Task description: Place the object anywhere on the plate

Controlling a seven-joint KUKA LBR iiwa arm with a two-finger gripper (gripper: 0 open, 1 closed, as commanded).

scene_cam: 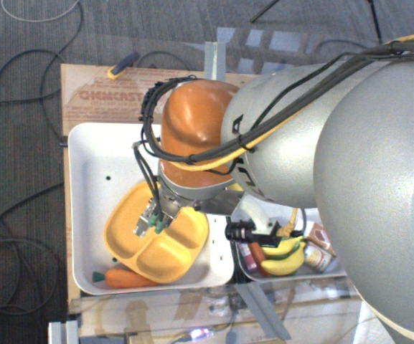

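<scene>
A yellow plate (169, 253) with divided sections lies tilted in the near part of the left white bin (88, 185). An orange carrot (125, 279) with a green end lies on the bin floor just in front of the plate, at its near-left edge. My gripper (151, 223) hangs right over the middle of the plate, under the orange wrist band (192, 120). I see nothing clearly held in it. The arm hides the far right part of the plate.
The right bin (244, 269) holds a yellow banana (282, 261), a red bottle (254, 253) and other small items, mostly hidden under the arm. The bulky grey arm (350, 156) covers the right half. Bare white floor shows at the left bin's far left.
</scene>
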